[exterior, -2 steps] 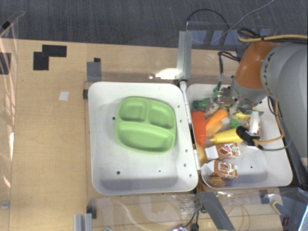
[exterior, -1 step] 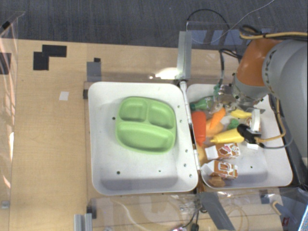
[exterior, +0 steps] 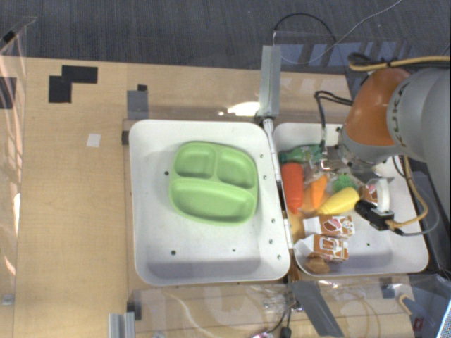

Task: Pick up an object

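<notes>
The grey arm with its orange band (exterior: 372, 111) reaches down into the right bin (exterior: 402, 255), and its hand (exterior: 337, 162) sits low among the toy food there; I cannot tell its state. Just beside it lie a red-orange carrot-shaped piece (exterior: 292, 186), a yellow piece (exterior: 339, 201) and two small printed packets (exterior: 332, 235). The left bin (exterior: 151, 259) on the desk (exterior: 63, 210) holds a green divided tray (exterior: 213, 182)

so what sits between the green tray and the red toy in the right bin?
In the camera view, just bare white floor of the left bin, then the two bins' adjoining rims. The green divided tray lies left of them, the red toy right beside them.
</notes>
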Controlling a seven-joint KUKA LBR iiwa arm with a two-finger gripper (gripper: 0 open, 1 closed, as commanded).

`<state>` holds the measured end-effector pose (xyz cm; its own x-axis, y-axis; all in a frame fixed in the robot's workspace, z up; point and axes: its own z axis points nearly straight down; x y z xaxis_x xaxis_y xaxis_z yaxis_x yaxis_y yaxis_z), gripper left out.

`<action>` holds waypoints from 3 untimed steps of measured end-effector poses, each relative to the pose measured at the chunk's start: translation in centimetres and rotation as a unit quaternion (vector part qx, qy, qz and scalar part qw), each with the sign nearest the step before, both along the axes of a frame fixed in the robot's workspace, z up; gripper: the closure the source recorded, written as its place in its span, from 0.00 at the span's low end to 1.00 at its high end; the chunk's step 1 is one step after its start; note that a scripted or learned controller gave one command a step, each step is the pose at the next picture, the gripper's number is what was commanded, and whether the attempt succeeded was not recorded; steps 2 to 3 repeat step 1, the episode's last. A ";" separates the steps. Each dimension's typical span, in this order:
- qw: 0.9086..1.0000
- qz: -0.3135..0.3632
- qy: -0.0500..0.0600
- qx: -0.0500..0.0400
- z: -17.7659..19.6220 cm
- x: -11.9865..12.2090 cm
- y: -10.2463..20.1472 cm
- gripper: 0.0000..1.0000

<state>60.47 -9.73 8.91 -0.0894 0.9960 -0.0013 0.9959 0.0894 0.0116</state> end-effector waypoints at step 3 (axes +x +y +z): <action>0.999 -0.042 0.002 0.001 13.0 -0.4 4.5 1.00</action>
